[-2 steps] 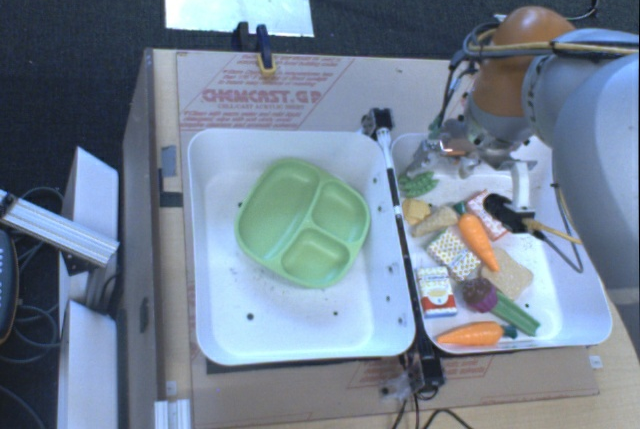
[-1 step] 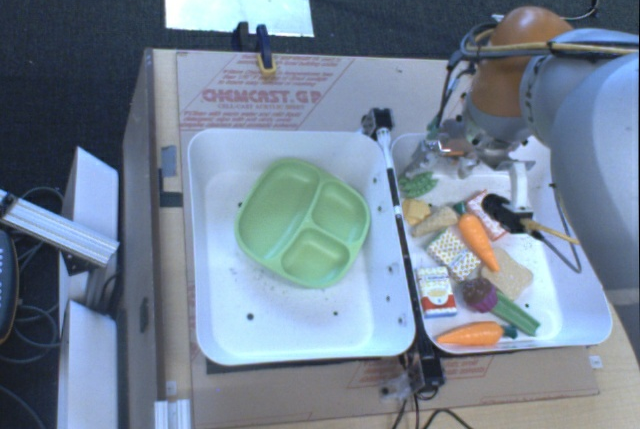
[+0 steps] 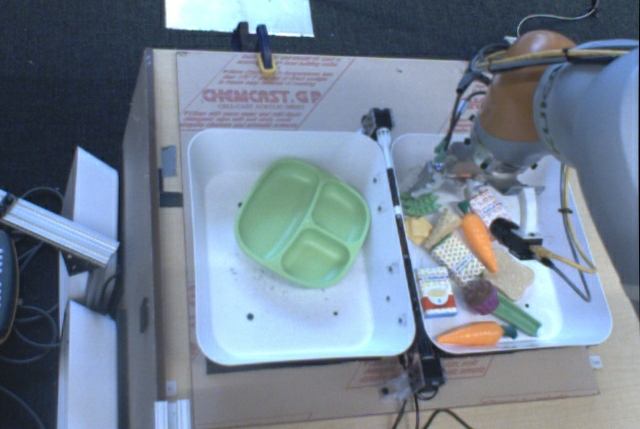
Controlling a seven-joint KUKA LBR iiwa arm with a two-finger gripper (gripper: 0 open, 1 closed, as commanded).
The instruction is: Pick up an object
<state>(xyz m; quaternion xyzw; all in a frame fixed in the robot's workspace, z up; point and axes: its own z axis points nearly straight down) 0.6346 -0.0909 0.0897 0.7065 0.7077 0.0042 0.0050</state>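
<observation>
The grey arm with the orange band (image 3: pixel 520 87) is reaching in from the right and bending down over the back of the right white bin (image 3: pixel 590 312), with the end effector (image 3: pixel 450 172) sitting low near that bin's back left corner, right above the pile of toy food. Honestly I can't tell how the end effector is set or whether it has anything, it's too murky down there under the wrist.

The stuff to pick from is all lying in the right bin. An orange plastic carrot (image 3: pixel 479 242) is lying mid-bin with its long axis running diagonally, from back left to front right. A 2nd orange carrot (image 3: pixel 470 335) is lying along the front wall, long axis nearly left to right, tip pointing left. A green bean-like piece (image 3: pixel 516 318) is sitting just beside it, angled toward the front right. There's also a small red and white carton (image 3: pixel 434 292) near the divider, a tan slice of toy bread (image 3: pixel 513 275), a checkered cracker-looking block (image 3: pixel 456 257) and a dark purple lump (image 3: pixel 480 295), all crowding together and mostly touching.

The left white bin (image 3: pixel 230 317) is holding a light green divided plate with 3 compartments (image 3: pixel 303 220), lying flat and turned a bit, well apart from the arm. Both bins are sitting on the worktop (image 3: pixel 270 87), which has red lettering on it.
</observation>
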